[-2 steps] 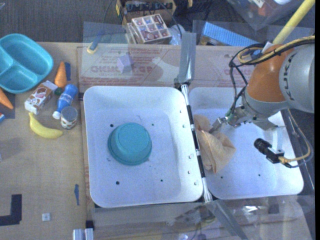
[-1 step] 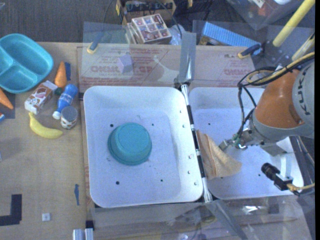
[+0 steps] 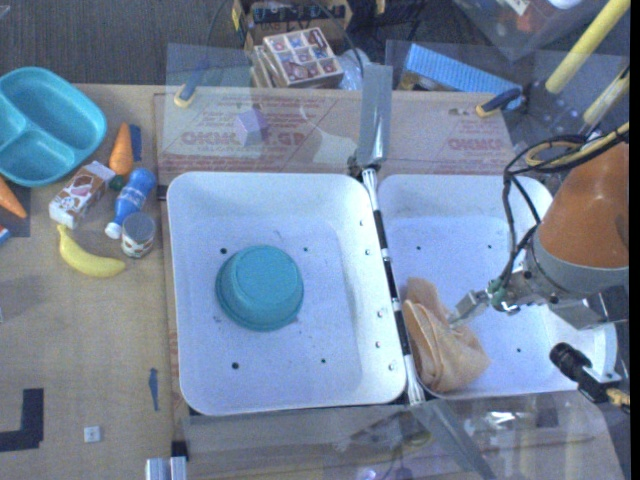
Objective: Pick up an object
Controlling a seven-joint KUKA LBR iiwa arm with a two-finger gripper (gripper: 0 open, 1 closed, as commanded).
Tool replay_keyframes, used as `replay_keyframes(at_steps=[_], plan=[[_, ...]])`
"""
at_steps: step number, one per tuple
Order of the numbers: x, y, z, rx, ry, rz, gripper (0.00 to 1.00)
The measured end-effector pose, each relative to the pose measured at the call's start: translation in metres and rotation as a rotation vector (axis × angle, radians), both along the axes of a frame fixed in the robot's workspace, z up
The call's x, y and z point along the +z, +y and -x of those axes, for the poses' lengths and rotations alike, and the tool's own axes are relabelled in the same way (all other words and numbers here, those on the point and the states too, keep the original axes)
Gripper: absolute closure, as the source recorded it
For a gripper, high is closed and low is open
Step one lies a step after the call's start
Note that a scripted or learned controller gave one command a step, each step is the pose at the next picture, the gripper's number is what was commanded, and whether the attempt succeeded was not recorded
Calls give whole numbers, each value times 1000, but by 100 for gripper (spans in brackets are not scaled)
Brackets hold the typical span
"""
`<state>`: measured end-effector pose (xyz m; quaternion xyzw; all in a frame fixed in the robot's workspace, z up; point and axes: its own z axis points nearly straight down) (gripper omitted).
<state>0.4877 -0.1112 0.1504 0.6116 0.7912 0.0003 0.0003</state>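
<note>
An upside-down teal bowl [image 3: 260, 287] rests in the middle of the left white bin [image 3: 200, 203]. A tan, crumpled soft object [image 3: 440, 346] lies in the near left corner of the right bin [image 3: 440, 208], against the divider. My gripper [image 3: 462, 310] reaches in from the right under the grey and orange arm [image 3: 590, 223]. It is low over the right bin, its tip just above the tan object's upper right edge. From here I cannot make out whether it touches the object.
On the bench left of the bins lie a blue divided dish [image 3: 45, 123], a banana [image 3: 88, 256], a carrot [image 3: 121, 149], a small bottle [image 3: 130, 200], a can [image 3: 138, 234] and a carton [image 3: 80, 194]. Boxes and cables crowd the back.
</note>
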Motion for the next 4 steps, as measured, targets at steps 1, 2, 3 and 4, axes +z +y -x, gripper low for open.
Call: replay_keyframes(at_steps=[1, 2, 3, 4], plan=[[-60, -8, 5, -60, -11, -1, 0], [-22, -72, -36, -263, -2, 2, 0], [-60, -24, -60, -202, -9, 1, 0], [-59, 15, -89, 12, -16, 4, 0]])
